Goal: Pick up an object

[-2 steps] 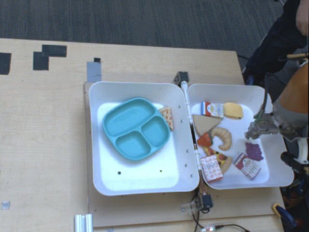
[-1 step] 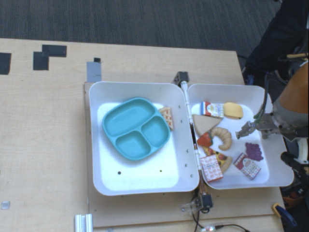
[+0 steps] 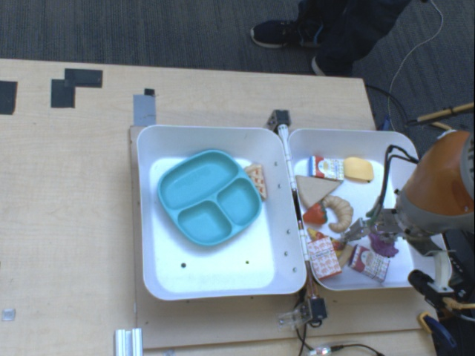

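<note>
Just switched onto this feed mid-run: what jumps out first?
The blue divided plate dominates the left bin, with a waffle-like piece at its right edge. The right bin is crowded with toy food, including a croissant and a yellow piece, and the gripper is low among it.

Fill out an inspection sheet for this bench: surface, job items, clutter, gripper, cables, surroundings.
Surface: wooden bench bearing two white bins side by side, left bin and right bin.
Job's things: the right bin holds a yellow piece, a small carton, a tan wedge, a croissant, a red piece, two red-and-white packets and a purple piece, crowded together.
Clutter: blue divided plate in the left bin, a waffle-patterned piece at its right edge.
Grippers: gripper low over the right bin's middle; finger state cannot be told.
Cables: black cable along the arm; wires at the bench's front edge.
Surroundings: dark carpet; a person's shoes beyond the bench.
</note>
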